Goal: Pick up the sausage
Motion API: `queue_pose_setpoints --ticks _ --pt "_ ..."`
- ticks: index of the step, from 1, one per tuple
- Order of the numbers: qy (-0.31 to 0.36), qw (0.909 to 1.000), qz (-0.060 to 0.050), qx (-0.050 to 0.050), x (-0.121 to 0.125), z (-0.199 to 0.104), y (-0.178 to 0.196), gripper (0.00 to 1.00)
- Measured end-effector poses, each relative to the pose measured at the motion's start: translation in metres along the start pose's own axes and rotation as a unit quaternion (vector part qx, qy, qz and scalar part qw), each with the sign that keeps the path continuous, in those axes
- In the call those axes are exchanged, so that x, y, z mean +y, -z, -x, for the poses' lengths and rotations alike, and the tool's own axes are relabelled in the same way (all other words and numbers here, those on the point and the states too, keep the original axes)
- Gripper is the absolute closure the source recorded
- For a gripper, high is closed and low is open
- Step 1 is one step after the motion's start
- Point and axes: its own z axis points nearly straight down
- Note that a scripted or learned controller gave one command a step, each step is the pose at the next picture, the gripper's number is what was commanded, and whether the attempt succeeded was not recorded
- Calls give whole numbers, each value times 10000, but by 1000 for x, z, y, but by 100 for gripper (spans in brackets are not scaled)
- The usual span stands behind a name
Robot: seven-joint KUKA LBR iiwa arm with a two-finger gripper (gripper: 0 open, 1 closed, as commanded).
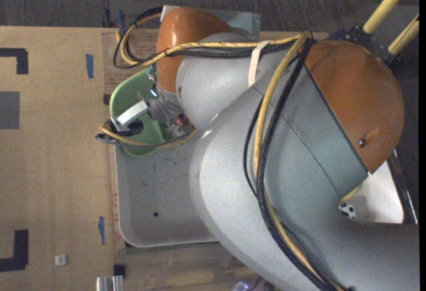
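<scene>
My grey arm (279, 170) reaches in from the right and covers most of both bins. Its wrist, with the orange band (181, 30), hangs over the far end of the left white bin (143, 216). The gripper (162, 115) points down into a green bowl (128, 98) that sits at that far end. The arm hides the bowl's right half and whatever lies under the gripper.
The near part of the left bin's floor is bare grey-white with a small dark speck (156, 214). A white die with black dots (347, 210) lies in the sliver of the right bin (383, 200) that shows. Brown cardboard (53, 150) covers the bench at left.
</scene>
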Motion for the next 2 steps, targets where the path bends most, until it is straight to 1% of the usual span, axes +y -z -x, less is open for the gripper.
queue_pose_setpoints --ticks 1,2 --pt "-1399 9901 -62 -54 11 -14 -2 100" --pt "-1422 9898 -73 -84 11 -12 6 100"
